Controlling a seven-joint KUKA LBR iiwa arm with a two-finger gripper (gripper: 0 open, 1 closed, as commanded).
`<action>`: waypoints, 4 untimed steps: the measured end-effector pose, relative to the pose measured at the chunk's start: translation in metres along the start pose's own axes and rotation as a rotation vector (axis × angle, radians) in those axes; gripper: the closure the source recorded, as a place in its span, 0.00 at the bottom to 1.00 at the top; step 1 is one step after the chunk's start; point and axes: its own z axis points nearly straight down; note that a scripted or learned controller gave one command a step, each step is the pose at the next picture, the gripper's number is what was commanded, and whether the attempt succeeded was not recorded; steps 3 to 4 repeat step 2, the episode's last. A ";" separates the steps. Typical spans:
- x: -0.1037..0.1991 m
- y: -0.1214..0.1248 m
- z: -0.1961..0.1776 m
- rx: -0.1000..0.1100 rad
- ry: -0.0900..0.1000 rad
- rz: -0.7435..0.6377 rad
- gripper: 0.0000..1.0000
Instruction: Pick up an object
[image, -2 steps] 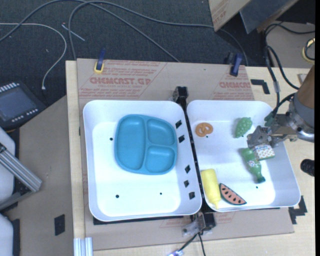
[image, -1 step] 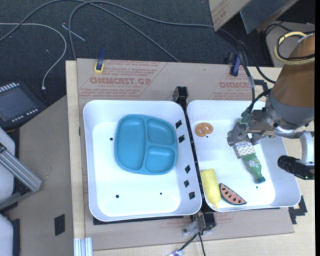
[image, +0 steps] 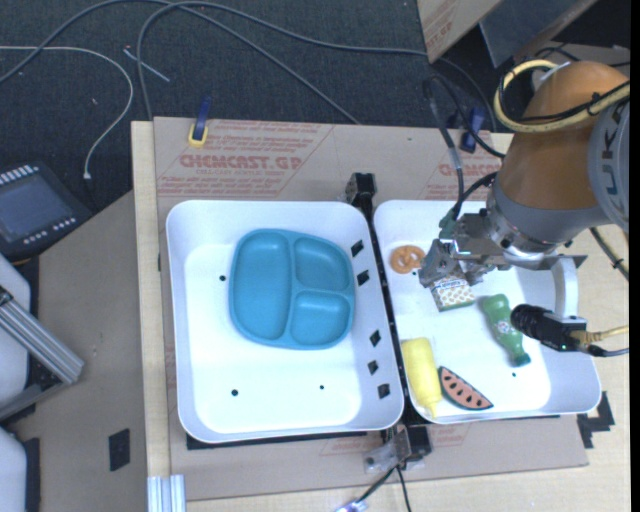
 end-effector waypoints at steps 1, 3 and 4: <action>0.063 0.009 0.011 0.001 0.001 -0.002 1.00; 0.120 0.016 0.025 0.000 0.000 0.000 1.00; 0.120 0.016 0.025 0.000 0.000 0.000 1.00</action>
